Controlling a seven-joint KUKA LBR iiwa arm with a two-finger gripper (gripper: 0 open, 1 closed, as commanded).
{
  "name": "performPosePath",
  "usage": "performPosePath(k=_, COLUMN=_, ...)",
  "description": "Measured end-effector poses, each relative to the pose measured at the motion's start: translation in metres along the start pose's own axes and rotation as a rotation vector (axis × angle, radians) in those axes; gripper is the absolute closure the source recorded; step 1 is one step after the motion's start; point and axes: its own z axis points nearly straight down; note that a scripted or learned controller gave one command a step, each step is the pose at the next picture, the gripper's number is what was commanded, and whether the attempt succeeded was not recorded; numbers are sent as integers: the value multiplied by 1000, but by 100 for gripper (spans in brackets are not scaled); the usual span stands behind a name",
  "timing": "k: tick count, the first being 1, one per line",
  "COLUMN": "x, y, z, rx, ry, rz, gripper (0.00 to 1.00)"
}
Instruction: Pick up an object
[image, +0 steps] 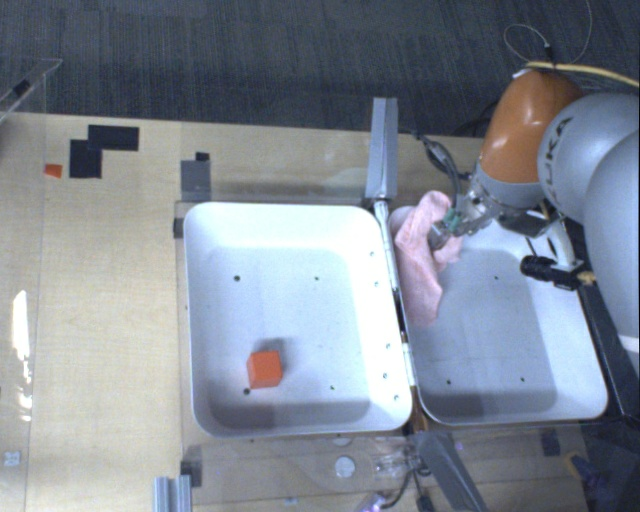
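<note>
A pink cloth (422, 262) hangs along the left wall of the right bin (520, 400), bunched at its top and trailing down toward the bin floor. My gripper (447, 232) reaches in from the upper right and is shut on the cloth's upper edge, with the fabric pinched between its fingers. An orange cube (265, 369) lies on the floor of the left bin (300, 230), near its front left corner, far from the gripper.
A grey divider post (381, 150) stands behind the seam between the two bins. The arm's orange band (525, 115) and grey wrist overhang the right bin's back right corner. Black markers (98, 148) lie on the bench at the far left.
</note>
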Motion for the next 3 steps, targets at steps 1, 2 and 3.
performPosePath(k=1, x=4, y=0, z=1, rx=7, ry=10, rz=-3, gripper=0)
performPosePath(k=2, x=0, y=-4, z=16, rx=12, ry=18, rz=-26, gripper=0)
performPosePath(k=3, x=0, y=-5, z=20, rx=15, ry=19, rz=-25, gripper=0)
